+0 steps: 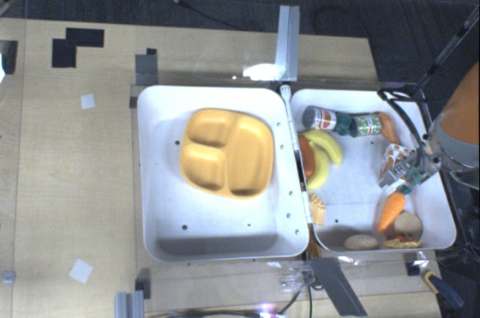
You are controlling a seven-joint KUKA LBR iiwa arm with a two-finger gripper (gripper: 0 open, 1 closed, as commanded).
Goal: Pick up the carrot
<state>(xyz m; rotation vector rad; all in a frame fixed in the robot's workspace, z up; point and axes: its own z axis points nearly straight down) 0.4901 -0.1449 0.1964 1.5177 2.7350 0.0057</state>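
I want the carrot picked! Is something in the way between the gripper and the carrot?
No. In the camera view the gripper hangs right above the carrot, with nothing lying between them.

I can read no text from here; the labels on the red-and-white can and the green can are too blurred.

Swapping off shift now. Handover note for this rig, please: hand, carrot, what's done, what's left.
Hand: over the right bin, just above the carrot's top end; I cannot tell its grip state.
Carrot: lying in the right bin near the front right corner, beside two tan rounded items. Not lifted.
Yellow tray: in the left bin.
Done: approach.
Left: grasp and lift the carrot.
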